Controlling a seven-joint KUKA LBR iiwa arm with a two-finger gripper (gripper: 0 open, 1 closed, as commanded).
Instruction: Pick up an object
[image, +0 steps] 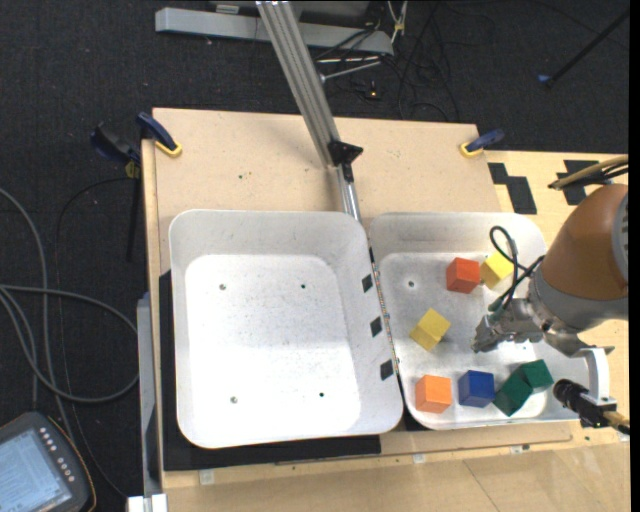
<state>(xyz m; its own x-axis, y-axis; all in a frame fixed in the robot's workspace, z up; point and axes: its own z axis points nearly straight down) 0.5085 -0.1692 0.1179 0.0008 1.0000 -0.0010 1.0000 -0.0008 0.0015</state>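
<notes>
- nearest the camera, along the front wall of the right bin (470, 424), sit an orange block (433, 392), a blue block (477, 388) and a green block (524, 386) in a row.
- yellow block (431, 328) lies mid-bin; a red-orange block (462, 274) touches a second yellow block (497, 269) farther back.
- gripper (493, 335) hangs low over the right bin floor, between the yellow block and the green block; how its fingers stand i cannot tell.
- left bin (200, 235) sits beside it on the tan surface (250, 150).

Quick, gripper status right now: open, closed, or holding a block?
Gripper: low in the right bin, among the blocks; open or closed cannot be told from this view, and no block shows in its grasp.
</notes>
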